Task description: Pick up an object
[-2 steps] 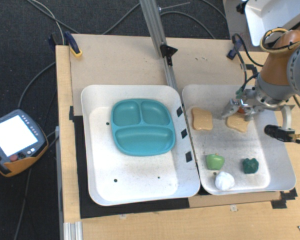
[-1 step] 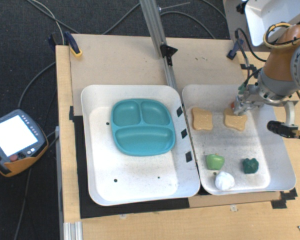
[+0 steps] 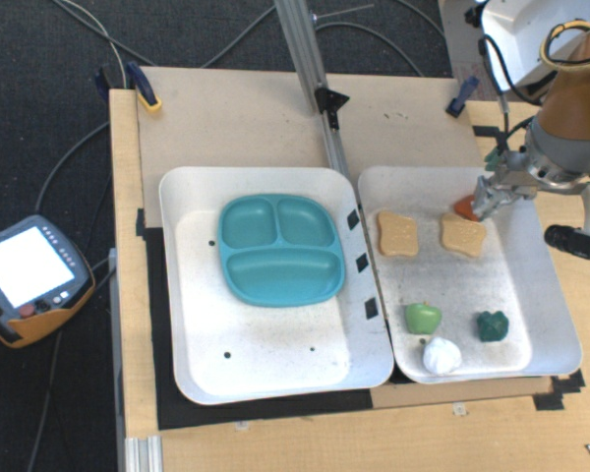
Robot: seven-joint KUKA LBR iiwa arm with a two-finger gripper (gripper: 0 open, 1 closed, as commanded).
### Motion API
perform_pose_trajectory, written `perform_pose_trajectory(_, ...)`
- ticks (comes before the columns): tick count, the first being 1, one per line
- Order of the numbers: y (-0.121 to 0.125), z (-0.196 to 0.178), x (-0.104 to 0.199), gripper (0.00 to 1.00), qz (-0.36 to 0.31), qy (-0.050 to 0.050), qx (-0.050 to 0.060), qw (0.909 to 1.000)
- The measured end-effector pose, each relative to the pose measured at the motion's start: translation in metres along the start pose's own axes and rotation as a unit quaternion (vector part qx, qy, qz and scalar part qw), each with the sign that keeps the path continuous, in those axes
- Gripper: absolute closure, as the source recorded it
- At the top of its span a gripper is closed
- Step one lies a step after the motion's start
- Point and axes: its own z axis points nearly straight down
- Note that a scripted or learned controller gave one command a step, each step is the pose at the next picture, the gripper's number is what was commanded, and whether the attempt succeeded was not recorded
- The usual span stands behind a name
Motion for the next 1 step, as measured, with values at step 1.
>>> perform_pose_trajectory(1,0.0018,-0.0546,0.0000,1.00,0.000,0.000,-0.001,1.0000)
